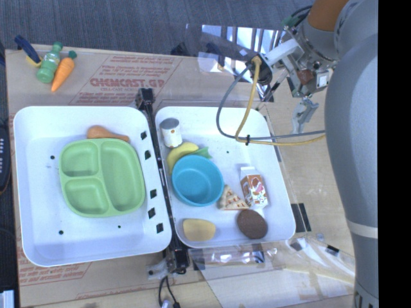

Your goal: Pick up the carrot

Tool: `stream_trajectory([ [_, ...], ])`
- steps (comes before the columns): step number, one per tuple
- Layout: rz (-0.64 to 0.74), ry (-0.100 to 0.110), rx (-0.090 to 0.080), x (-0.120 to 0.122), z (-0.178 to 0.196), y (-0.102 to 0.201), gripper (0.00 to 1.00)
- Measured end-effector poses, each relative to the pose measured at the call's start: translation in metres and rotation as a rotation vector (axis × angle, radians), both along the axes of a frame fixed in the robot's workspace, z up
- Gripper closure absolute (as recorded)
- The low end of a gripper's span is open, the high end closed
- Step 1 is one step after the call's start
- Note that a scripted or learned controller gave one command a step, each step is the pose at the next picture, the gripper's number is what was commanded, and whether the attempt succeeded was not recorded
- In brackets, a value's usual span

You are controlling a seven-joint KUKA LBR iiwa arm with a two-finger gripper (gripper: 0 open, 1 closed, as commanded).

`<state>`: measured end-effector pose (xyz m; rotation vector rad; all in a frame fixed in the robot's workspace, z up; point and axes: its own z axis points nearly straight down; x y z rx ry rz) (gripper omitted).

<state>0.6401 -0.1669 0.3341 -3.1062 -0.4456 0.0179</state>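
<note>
carrot out of the bins, pincer up high

i see the carrot (62,73) lying on the desk (115,82) past the far left corner of the left bin (26,191), touching a green bottle (48,64). my pincer (307,111) hangs beyond the right bin's (273,165) far right corner, well apart from the carrot; i cannot tell how its jaws stand. the left bin holds a green tray (101,176), the right a blue bowl (196,180).

Worktop (192,82) brown, printed red lettering. Two white bins side by side at centre: left bin (29,172), right bin (273,165). Carrot (62,72) and green bottle (49,65) touching, at 10 o'clock.
</note>
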Motion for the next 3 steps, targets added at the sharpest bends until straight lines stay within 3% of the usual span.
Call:
stream_trajectory([
  [1,-0.071,-0.004,0.001,-0.042,0.026,0.047,0.0],
  [2,-0.007,-0.005,0.0,0.005,0.049,-0.012,0.0],
  [3,-0.06,-0.007,0.001,0.002,0.089,-0.012,0.0],
])
